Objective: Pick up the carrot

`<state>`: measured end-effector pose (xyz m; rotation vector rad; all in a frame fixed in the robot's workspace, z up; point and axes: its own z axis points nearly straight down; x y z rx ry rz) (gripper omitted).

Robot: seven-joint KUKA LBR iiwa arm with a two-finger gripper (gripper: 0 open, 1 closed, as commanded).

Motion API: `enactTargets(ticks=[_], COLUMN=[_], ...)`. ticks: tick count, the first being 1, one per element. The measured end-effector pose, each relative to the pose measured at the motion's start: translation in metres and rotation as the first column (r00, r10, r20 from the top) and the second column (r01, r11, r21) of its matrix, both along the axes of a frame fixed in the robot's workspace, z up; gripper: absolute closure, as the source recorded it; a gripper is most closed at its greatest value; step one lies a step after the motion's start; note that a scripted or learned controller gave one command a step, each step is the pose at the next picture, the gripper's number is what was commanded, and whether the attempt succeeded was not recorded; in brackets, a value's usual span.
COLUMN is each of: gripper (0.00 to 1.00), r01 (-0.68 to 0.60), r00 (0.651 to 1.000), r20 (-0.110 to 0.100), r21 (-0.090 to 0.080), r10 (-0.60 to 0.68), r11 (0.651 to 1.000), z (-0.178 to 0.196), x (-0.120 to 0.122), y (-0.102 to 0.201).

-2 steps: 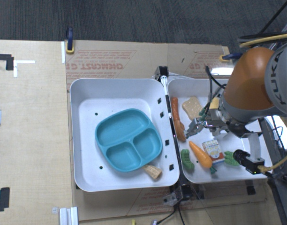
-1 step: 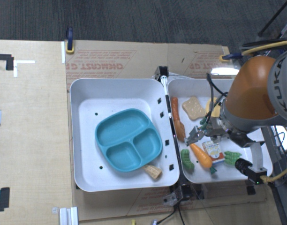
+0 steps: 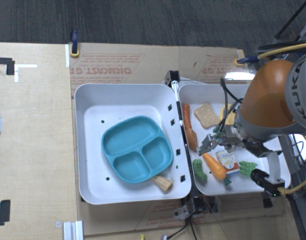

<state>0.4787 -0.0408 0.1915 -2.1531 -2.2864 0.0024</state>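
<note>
Here the carrot (image 3: 214, 165) lies in the right bin (image 3: 211, 189), slanting from 10 to 4 o'clock. The gripper (image 3: 209, 145), seemingly parted and holding nothing, hovers at its 11 o'clock end; straddle the middle before closing.

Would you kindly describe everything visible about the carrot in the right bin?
The carrot is a short orange piece, smooth like a plastic toy, with a green tuft at its lower right end. It lies flat and slanted on the right bin's floor near the front wall, its upper left end just under the gripper. A small packet lies against its right side.
</note>
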Motion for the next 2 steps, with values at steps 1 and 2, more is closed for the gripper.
enactTargets(ticks=[1, 2], gripper=[0.0, 0.0], r01=[0.0, 0.139], r00=[1.0, 0.99], r20=[0.0, 0.011], r21=[0.0, 0.004], r10=[0.0, -0.139], r11=[1.0, 0.99], z=[0.0, -0.095], x=[0.0, 0.003], y=[0.0, -0.053])
